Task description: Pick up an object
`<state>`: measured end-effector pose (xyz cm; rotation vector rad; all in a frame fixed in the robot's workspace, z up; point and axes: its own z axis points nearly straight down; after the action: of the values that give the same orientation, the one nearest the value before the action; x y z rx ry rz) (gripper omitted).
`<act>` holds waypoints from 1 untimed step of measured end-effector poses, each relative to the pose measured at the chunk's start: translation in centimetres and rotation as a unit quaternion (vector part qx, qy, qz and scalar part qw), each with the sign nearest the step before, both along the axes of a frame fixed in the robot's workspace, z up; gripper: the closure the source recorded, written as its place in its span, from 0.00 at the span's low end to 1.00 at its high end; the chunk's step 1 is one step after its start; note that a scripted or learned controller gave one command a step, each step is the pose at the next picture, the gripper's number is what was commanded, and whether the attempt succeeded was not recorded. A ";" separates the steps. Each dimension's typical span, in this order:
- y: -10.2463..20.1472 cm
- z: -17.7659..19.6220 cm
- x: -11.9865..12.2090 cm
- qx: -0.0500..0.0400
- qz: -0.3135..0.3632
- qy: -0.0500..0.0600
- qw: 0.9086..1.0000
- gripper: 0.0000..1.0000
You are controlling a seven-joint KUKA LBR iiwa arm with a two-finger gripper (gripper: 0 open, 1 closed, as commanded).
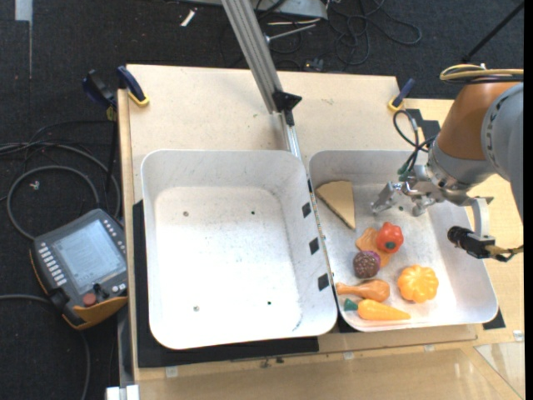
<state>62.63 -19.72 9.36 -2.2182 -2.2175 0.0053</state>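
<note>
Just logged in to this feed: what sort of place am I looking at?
Probably a robotics lab: a bench with two white bins, toy food such as a pumpkin, a teach pendant and loose cables on the floor.

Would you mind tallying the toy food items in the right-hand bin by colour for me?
Tan: 1, the wedge
Red: 1, the tomato
Dark purple: 1, the berry cluster
Orange or yellow-orange: 4, the flat piece under the tomato, the pumpkin, the gourd and the carrot
Total: 7
</note>
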 end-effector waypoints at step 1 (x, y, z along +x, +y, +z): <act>0.0 0.2 0.0 -0.001 0.000 -0.003 1.000 0.00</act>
<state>62.66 -19.71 9.57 -2.2222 -2.2209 0.0010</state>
